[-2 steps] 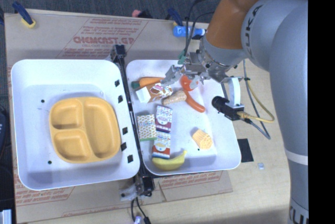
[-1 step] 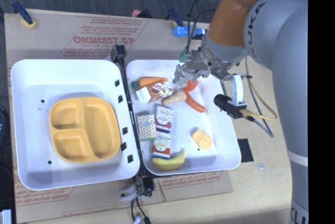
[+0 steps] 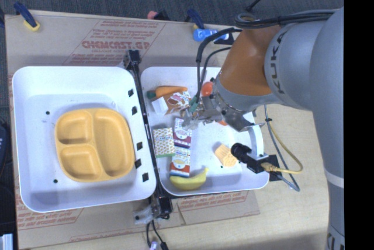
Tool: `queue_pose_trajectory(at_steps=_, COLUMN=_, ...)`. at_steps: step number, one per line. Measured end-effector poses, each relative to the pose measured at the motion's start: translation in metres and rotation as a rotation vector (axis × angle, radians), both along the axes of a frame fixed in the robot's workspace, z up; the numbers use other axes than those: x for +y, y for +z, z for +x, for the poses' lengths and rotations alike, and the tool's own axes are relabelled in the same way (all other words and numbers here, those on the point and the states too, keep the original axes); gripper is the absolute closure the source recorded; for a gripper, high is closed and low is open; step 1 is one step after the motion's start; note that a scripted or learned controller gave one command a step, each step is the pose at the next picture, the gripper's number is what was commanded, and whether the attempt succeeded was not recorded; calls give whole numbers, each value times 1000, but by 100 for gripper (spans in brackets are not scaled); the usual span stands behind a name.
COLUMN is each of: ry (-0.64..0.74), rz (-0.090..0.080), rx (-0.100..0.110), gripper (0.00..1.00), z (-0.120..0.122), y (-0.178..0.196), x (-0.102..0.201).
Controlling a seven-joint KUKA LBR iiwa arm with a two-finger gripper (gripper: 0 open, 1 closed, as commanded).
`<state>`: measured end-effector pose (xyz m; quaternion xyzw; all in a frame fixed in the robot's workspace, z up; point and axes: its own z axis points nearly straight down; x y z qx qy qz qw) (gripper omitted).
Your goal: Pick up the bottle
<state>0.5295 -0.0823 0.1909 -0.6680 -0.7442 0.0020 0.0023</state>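
1. The grey arm [image 3: 304, 62] with its orange band [image 3: 248, 65] reaches in from the right and hangs over the right bin [image 3: 257, 181], covering much of that bin's upper right part
2. The gripper [image 3: 193, 113] sits low over the bin's upper middle, amid a cluster of small packets; its tips are lost in the clutter, so I cannot tell how it stands or whether it has anything
3. No item in the right bin can be read for certain as the bottle; the things under the wrist are partly hidden
4. Just left of the gripper lies a carrot [image 3: 168, 91], with a brown snack packet [image 3: 177, 100] touching it below
5. Below the gripper a tall carton [image 3: 182, 152] lies lengthwise, a patterned packet [image 3: 163, 141] beside it on the left
6. A banana [image 3: 188, 181] rests against the near wall, touching the carton's lower end
7. A small orange piece [image 3: 225, 155] lies to the right, beside a black fitting [image 3: 248, 158] on the arm
8. The left bin [image 3: 26, 126] bears a yellow divided plate [image 3: 93, 143]
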Motion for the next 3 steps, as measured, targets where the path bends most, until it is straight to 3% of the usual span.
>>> queue_pose_trajectory(at_steps=1, ry=200, rz=2, rx=-1, gripper=100, z=-52, y=0, x=30)
queue_pose_trajectory(at_steps=2, ry=519, rz=2, rx=-4, gripper=100, z=-53, y=12, x=81)
queue_pose_trajectory(at_steps=3, ry=632, rz=1, rx=-5, gripper=100, z=-53, y=97, x=129)
